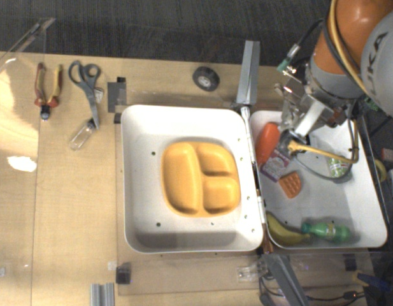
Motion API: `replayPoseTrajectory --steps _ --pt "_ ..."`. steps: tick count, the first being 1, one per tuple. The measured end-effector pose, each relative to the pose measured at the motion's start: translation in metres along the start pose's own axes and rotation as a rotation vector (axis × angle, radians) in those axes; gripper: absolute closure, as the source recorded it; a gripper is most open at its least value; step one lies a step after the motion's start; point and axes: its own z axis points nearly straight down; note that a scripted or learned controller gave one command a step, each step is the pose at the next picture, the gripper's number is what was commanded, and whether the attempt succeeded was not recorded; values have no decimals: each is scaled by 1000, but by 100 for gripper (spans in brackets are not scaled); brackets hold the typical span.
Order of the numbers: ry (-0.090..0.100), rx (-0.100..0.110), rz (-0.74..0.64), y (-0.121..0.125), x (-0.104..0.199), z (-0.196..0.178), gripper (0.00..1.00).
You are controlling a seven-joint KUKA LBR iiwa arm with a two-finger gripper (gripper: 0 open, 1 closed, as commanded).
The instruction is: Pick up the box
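Note:
A small purple box lies flat near the left wall of the right bin. Beside it, toward the back, is an orange carrot-shaped item. My gripper reaches down from the arm at the upper right, and its tip is just above the box's far end, close to the orange item. I see nothing lifted off the bin floor.
An orange waffle-like piece, a green bottle, a banana and a clear wrapped item share the right bin. The left bin holds a yellow sectioned tray. Scissors, pliers and a tape roll lie on the bench.

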Motion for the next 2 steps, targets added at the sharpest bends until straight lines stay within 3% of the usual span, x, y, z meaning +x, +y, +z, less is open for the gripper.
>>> replayPoseTrajectory --steps 1,2 --pt "1 -2 -614 -30 -24 -12 100" --pt "1 -1 -754 -35 -67 25 100"
